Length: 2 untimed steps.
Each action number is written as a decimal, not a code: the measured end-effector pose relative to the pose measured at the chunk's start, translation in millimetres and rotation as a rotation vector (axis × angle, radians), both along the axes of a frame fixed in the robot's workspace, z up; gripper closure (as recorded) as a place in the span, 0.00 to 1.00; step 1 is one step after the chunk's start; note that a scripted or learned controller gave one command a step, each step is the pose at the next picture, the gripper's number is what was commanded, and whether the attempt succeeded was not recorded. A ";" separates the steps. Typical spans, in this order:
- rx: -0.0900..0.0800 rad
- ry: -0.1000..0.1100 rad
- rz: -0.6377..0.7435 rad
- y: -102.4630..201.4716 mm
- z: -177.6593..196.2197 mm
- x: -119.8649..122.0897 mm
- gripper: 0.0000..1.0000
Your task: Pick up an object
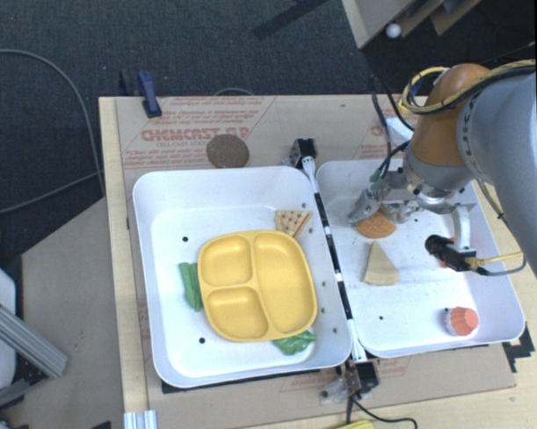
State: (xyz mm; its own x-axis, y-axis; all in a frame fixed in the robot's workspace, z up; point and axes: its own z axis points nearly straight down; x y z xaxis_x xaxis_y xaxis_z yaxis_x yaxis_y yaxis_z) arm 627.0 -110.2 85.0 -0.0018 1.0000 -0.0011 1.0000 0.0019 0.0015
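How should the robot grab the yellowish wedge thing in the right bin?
Probably straight down from above, closing on the two long slanted sides of the wedge. It lies flat on the right bin floor, with open space around it, so the fingers likely fit beside it.

Grey arm (510,126) enters from the right edge, upper half of frame, bulky and angled down toward the left. Orange band (443,115) sits above the wrist, yellow and black cables looped at its top. Below the band, the wrist narrows to a grey metal mount. Gripper (379,209) points downward and slightly left, held low. Finger position too small and cluttered to read.
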 end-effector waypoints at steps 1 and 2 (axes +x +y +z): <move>-0.001 -0.003 0.001 0.3 10.4 0.8 1.00; -0.002 -0.002 0.001 0.3 10.2 0.7 0.00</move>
State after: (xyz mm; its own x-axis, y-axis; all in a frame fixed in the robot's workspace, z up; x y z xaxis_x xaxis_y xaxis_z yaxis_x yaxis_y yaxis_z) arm 627.7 -110.0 95.2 -0.0028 1.0000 -0.0027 1.0000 0.0028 0.0037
